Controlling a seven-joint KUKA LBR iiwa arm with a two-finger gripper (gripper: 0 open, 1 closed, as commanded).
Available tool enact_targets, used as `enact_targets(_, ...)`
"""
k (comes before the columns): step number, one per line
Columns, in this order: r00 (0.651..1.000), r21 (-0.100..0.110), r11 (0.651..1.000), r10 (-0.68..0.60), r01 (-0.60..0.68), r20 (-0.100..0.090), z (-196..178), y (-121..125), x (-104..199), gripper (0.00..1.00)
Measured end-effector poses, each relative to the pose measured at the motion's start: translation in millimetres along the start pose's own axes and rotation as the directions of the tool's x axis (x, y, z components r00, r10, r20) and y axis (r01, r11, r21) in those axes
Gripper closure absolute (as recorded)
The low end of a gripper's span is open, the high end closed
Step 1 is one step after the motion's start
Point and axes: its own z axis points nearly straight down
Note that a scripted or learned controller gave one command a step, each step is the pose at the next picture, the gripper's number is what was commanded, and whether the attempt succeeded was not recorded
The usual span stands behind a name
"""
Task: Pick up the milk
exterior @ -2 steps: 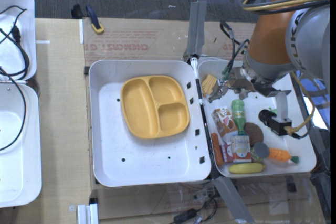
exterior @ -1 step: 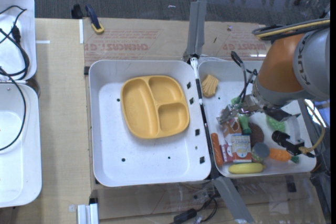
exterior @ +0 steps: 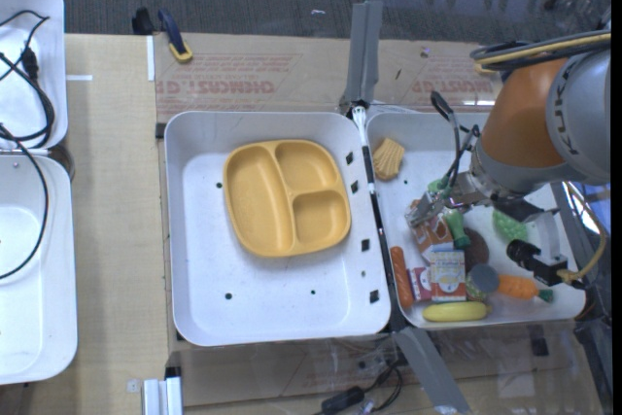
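Milk carton [exterior: 447,269] lies in my right bin [exterior: 413,136], wedged among crowded toy food, so I approach from above. The left bin [exterior: 194,306] carries a yellow divided plate [exterior: 287,197]. My end effector [exterior: 428,209] hovers just beside the carton; I cannot tell its opening.

One fixed camera hangs above the tabletop [exterior: 107,209], looking down at a slant from a fair height. It takes in both bins, left bin [exterior: 194,306] and right bin [exterior: 413,136], with the arm [exterior: 544,117] entering from the right.
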Motion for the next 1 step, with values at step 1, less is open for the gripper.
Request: enact_targets(1, 1.0, 0.001, 1.0, -0.029, 0.029, 0.0, -112.2, 40.4, 89.8, 1.0)
